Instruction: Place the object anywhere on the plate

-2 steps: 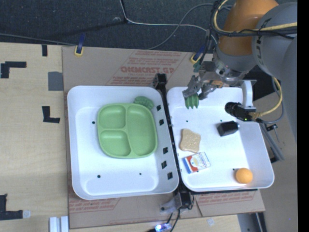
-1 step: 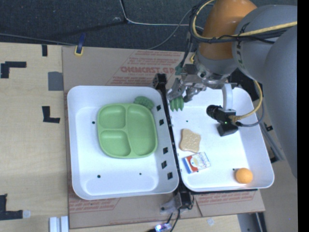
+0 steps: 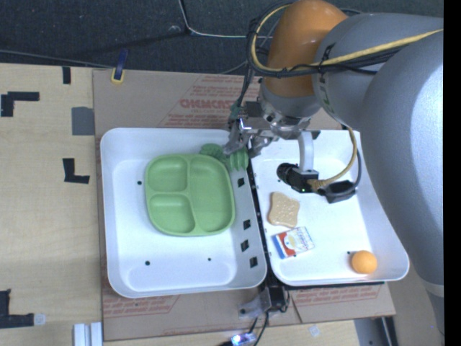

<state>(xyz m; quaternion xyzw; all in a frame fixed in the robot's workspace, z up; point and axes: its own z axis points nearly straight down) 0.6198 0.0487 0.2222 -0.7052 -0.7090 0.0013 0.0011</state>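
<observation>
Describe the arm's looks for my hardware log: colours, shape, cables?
The arm is bulky, rounded and light grey, with a glossy orange band above the wrist. Thin yellow and black cables loop along it. The gripper is small, dark metal.

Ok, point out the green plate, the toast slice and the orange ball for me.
green plate (image 3: pixel 189 193), camera view, on its middle divider.
toast slice (image 3: pixel 284 210), camera view, middle of its top face.
orange ball (image 3: pixel 364 262), camera view, its centre.
</observation>
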